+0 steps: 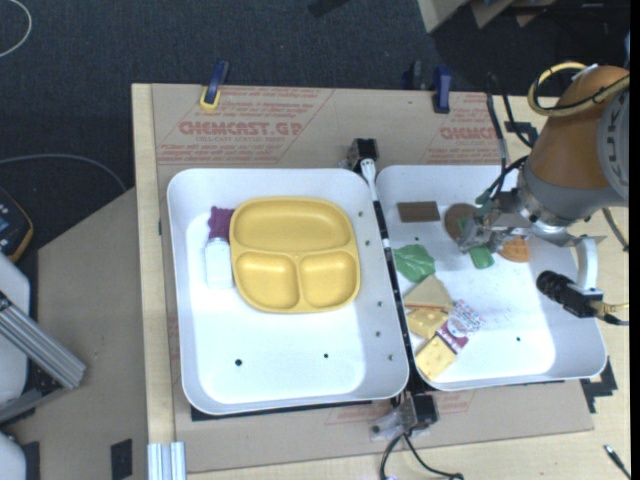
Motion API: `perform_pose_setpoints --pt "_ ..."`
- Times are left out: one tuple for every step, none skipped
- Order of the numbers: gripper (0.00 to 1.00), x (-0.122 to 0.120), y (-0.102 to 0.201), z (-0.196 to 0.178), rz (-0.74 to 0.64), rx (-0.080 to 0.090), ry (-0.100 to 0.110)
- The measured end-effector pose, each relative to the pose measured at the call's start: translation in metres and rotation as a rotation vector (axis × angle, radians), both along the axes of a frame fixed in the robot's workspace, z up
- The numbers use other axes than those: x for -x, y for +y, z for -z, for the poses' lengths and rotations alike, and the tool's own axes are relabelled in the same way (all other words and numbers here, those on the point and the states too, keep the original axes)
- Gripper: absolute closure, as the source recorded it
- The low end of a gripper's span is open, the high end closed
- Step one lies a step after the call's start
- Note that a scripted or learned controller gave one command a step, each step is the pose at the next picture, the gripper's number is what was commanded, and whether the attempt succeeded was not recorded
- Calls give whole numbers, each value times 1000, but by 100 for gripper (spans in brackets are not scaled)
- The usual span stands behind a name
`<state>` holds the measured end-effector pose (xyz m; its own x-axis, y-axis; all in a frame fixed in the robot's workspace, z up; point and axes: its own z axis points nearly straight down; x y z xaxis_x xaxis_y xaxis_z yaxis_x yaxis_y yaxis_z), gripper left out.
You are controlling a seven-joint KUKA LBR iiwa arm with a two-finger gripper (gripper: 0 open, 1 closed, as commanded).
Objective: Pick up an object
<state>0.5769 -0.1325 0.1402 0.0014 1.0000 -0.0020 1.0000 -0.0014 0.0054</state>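
While the claw (483,236) hangs low over the right bin (520,353) near its far edge (grip unclear), a green object (483,257) lies beneath.

The arm (585,138) is showing a rounded orange band above a grey wrist at the right of the frame. A yellow cable (548,80) is looping over its top, dark cables are trailing down its left side, and the hand (478,230) is looking grey and metallic.
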Motion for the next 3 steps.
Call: perform_pose_setpoints --pt "100 6 -5 -48 0 0 -1" --pt "100 5 -5 -87 -2 0 -1" --pt "100 13 45 -94 -6 -4 7"
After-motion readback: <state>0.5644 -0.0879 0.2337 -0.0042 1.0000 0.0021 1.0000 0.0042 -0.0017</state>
